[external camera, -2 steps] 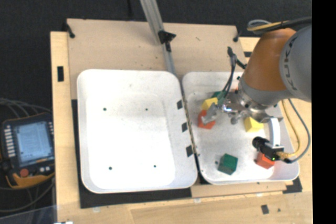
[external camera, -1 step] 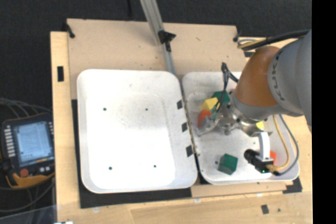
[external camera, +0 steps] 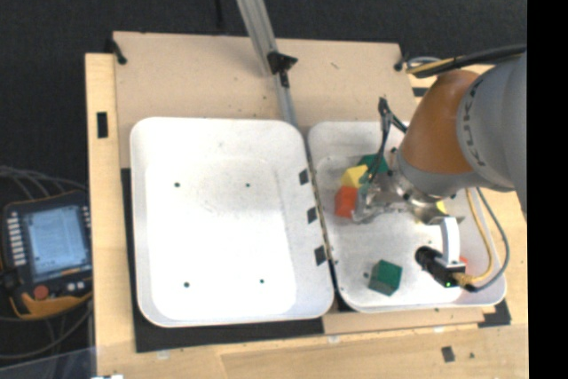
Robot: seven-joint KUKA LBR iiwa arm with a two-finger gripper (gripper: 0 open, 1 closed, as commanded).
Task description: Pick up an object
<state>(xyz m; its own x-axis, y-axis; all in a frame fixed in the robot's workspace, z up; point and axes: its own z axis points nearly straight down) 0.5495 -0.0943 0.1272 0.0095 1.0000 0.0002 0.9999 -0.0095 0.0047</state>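
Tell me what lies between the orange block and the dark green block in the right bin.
In the camera view, only bare white bin floor lies between the orange block and the dark green block. The yellow block sits above the orange one, outside that stretch.

Grey arm with orange band (external camera: pixel 453 133) reaches from frame right into the right shallow white bin (external camera: pixel 355 142), gripper (external camera: pixel 368 201) low beside a small orange block (external camera: pixel 344 203) and yellow block (external camera: pixel 354 177), a green block (external camera: pixel 384 277) lower down, left white bin (external camera: pixel 222 217) alongside.
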